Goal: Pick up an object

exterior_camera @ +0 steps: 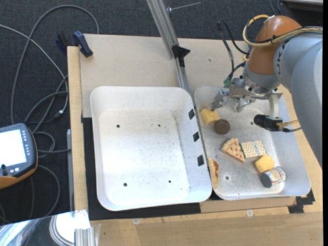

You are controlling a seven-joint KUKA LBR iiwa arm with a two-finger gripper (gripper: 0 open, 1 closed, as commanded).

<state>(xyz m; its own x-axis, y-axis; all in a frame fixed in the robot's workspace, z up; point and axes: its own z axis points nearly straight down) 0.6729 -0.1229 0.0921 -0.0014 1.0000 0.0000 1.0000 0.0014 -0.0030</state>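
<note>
My gripper (229, 102) hangs over the far end of the right bin (292, 158), below the orange wrist band. Its two fingers stand apart, open, with nothing between them. Just in front of it lie a yellow block (209, 117) and a brown cylinder (222, 126). Nearer the front of that bin are a pizza-slice toy (233, 149), a pale cracker (253, 148), a yellow cheese wedge (264, 163) and a small can (271, 176). Another pizza-like piece (213, 170) leans against the bin's left wall.
The left bin (102, 137) sits beside the right one. A slanted metal pole (164, 24) crosses the back of the bench. A blue clamp (82, 42) grips the bench's far left corner. A handheld pendant (15, 150) lies off the bench at left.
</note>
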